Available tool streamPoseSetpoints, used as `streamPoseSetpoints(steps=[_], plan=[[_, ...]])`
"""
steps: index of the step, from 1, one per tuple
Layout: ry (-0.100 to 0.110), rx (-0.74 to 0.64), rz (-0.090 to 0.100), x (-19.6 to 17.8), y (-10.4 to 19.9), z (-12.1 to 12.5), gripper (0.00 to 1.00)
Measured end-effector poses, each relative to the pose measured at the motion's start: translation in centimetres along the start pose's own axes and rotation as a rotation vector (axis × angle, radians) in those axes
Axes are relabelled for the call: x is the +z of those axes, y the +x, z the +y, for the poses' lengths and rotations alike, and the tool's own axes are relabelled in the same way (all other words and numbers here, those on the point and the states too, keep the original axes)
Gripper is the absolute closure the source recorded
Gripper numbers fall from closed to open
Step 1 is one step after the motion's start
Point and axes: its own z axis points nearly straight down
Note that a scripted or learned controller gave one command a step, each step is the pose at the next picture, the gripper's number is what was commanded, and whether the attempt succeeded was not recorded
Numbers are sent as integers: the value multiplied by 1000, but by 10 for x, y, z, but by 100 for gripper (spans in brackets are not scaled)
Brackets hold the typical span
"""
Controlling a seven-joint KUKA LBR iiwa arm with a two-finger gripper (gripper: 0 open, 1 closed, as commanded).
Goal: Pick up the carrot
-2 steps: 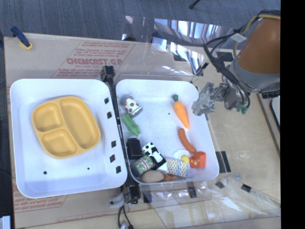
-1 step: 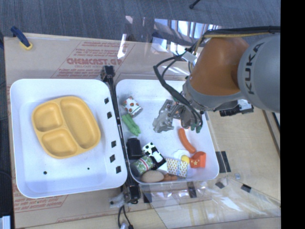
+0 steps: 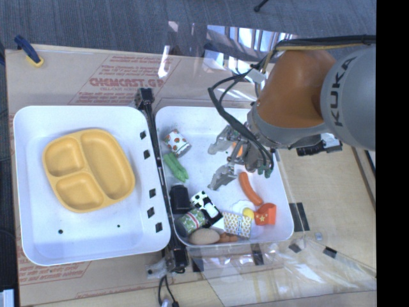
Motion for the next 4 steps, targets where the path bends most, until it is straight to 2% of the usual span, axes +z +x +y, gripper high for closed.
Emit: streamPoseSetpoints(steps=[1,2,3,4], plan=[[2,-62,2,46,-57,-65,0],[1,69,3,131,-93,-83,0],[1,61,-7,117,-96,-80,100],[0,540,-7,42,-102,-83,100]])
